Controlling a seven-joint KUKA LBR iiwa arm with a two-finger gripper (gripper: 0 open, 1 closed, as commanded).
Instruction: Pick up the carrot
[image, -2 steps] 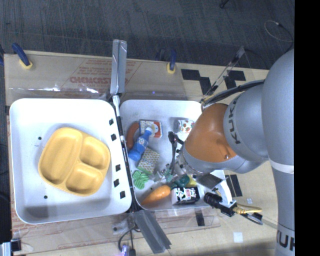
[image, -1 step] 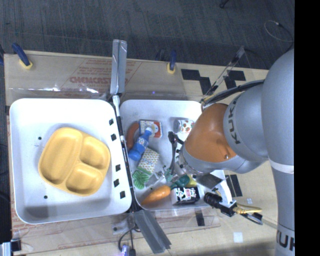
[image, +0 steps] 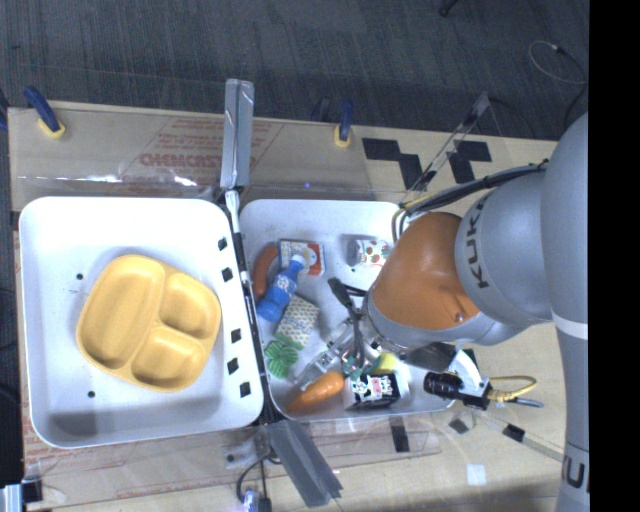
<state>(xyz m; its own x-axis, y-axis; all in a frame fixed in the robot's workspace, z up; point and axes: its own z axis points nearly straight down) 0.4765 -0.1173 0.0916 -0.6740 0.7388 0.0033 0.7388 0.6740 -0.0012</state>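
Arm (image: 500, 260) bulk, grey with its orange band, fills the right of the camera view and bends down over the right bin (image: 262, 215). On the left sits the other bin (image: 40, 300), carrying a yellow divided tray (image: 148, 318). Smaller things crowd the right bin: a blue bottle (image: 280, 292), a green toy (image: 281, 355), a patterned packet (image: 298, 318). The carrot (image: 316, 391) lies near that bin's front wall, tilted, just beside a dark labelled pack (image: 376, 389). The pincer (image: 340, 352) hangs just above the carrot's upper end, apparently in the closing-in step before a grasp; whether it is wide or narrow I cannot tell. Next it likely needs to drop and straddle the carrot across its width. The counter (image: 120, 140) is pale wood under clear sheeting, with dark floor beyond.
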